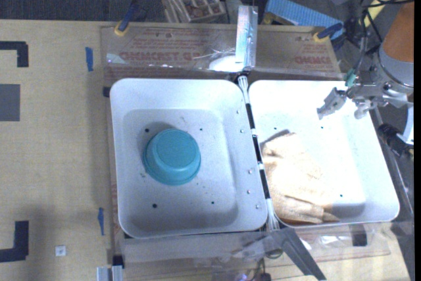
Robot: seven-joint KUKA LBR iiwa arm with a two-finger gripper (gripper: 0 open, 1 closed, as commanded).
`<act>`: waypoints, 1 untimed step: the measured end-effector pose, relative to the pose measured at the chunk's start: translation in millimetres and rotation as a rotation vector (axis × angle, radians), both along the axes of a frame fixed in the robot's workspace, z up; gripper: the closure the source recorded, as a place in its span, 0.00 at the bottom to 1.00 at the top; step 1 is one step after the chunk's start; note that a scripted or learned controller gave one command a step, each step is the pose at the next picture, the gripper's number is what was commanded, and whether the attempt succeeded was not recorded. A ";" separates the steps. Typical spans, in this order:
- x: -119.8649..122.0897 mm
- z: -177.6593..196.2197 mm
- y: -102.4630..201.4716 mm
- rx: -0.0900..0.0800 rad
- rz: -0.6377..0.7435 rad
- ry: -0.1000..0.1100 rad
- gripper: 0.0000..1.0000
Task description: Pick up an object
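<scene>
A teal bowl [172,156] lies upside down in the middle of the left bin [125,102]. A flat, crumpled tan object [299,181] spreads over the near left part of the right bin [289,102]. My gripper [343,108] hangs over the far right part of the right bin, beyond the tan object and apart from it. Its fingers [327,105] are spread open with nothing between them.
A metal divider [247,36] stands upright behind the seam between the two bins. Cardboard and clear sheeting [171,52] run along the far edge. Boxes and cables clutter the floor beyond the bench.
</scene>
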State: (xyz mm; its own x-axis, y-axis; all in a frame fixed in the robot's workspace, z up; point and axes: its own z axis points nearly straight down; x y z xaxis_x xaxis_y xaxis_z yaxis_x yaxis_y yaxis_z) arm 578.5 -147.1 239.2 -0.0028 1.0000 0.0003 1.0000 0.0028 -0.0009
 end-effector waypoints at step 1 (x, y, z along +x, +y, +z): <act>10.9 -52.5 76.3 0.000 -0.098 0.001 0.00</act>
State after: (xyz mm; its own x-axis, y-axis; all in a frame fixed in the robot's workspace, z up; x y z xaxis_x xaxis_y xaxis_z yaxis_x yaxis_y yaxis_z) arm 589.3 -70.8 186.8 0.0950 0.9955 0.0006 0.9955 -0.0950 -0.0022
